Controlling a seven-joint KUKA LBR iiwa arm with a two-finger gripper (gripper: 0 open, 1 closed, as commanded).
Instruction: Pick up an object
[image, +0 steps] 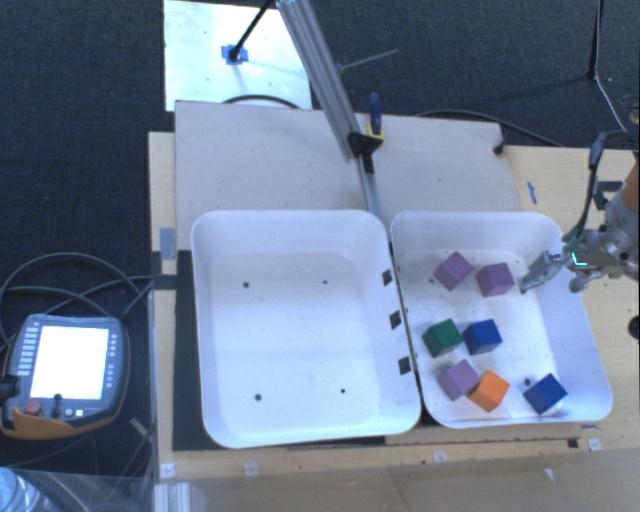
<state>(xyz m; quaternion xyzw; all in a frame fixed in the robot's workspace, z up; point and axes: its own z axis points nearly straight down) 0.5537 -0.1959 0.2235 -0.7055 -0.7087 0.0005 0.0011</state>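
The grey two-finger gripper hovers over the right white plastic bin, apparently staged for descent. Whether it is open, I cannot tell. The nearest purple cube lies loose, ungrasped.

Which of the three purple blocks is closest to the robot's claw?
The purple block farthest right in the right bin. It lies just left of the gripper; the other two purple blocks sit farther left and lower down.

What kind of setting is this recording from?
Most likely a robotics lab bench: two white bins, small coloured cubes for grasp trials, and a robot teach pendant on the dark carpet.
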